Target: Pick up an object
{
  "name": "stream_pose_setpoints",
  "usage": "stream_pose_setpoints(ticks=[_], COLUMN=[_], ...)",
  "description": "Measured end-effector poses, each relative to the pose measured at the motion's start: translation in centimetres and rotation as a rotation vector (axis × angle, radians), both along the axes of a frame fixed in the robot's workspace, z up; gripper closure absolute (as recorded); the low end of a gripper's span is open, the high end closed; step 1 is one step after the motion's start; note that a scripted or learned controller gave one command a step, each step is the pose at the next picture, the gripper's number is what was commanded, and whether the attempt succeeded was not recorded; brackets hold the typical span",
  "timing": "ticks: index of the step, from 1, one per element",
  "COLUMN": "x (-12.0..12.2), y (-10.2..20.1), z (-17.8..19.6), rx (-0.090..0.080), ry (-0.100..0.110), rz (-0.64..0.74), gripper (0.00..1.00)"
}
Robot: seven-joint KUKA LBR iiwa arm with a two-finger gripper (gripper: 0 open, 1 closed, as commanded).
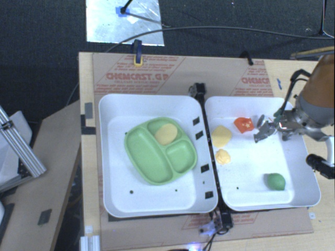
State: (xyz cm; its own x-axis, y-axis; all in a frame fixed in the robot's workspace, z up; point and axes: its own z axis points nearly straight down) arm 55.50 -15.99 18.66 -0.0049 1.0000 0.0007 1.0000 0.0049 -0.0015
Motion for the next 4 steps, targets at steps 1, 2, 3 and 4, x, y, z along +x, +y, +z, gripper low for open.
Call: stream_pose_setpoints(ticks=[1,2,3,4], x=[1.0,0.9,1.1,0.4], y=[-0.1,0.0,-0.1,0.1], z=[-4.8,-10.1,-8.7,-3.9], rx=[0.000,0.000,-0.002,-0.002], ry=[0.000,0.001,-0.005,-0.006], rz=[-0.002,-0.004,-0.005,-0.005], gripper=[0.00,0.00,1.00,1.00])
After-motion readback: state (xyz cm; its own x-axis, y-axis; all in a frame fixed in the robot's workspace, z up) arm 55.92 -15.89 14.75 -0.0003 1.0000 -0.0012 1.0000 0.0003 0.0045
